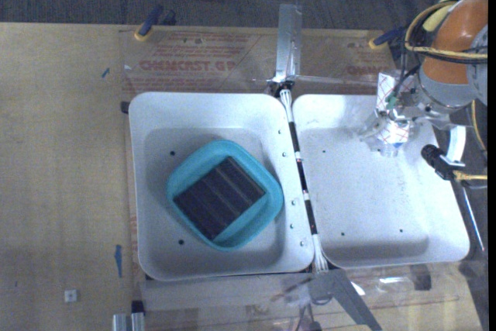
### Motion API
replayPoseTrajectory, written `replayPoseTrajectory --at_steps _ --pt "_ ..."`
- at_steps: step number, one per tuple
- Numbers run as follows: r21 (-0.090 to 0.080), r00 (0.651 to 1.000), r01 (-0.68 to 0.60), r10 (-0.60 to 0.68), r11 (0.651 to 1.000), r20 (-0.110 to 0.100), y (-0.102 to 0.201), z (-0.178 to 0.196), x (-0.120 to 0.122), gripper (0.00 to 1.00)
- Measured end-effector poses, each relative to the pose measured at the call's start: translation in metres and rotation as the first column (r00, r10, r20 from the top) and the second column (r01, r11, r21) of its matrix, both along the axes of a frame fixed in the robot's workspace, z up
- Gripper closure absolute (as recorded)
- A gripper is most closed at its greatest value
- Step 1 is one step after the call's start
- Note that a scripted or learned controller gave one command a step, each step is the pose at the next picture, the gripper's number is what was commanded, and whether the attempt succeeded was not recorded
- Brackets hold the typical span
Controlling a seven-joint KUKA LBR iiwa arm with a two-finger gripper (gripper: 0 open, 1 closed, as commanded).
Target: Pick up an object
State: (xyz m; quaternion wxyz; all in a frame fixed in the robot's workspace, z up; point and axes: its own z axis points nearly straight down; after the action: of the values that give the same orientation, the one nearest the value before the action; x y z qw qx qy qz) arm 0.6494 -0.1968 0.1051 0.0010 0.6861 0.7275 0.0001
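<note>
The gripper [390,129] hung over the right bin's [372,229] far corner; whether it gripped anything could not be told. The teal container [225,194] lay untouched in the left bin [155,128], so picking remained undone

Bright, even light from overhead. The 2 white bins [310,167] are nearly washed out, with glare in the right bin's upper part. Soft shadows sit inside the left bin. The picture is slightly soft and grainy; the arm [457,43] is blurred.
</note>
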Motion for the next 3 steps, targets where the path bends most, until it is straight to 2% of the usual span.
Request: replayPoseTrajectory --at_steps 1,2,3 --pt "-0.007 0.997 -0.077 0.077 0.997 -0.008 0.019 -0.012 0.009 1.0" --pt "-0.006 0.993 -0.119 0.119 0.993 0.001 0.043 -0.012 0.006 1.0" --pt "0.0 0.99 -0.138 0.138 0.99 -0.001 0.123 0.08 0.014 1.0"
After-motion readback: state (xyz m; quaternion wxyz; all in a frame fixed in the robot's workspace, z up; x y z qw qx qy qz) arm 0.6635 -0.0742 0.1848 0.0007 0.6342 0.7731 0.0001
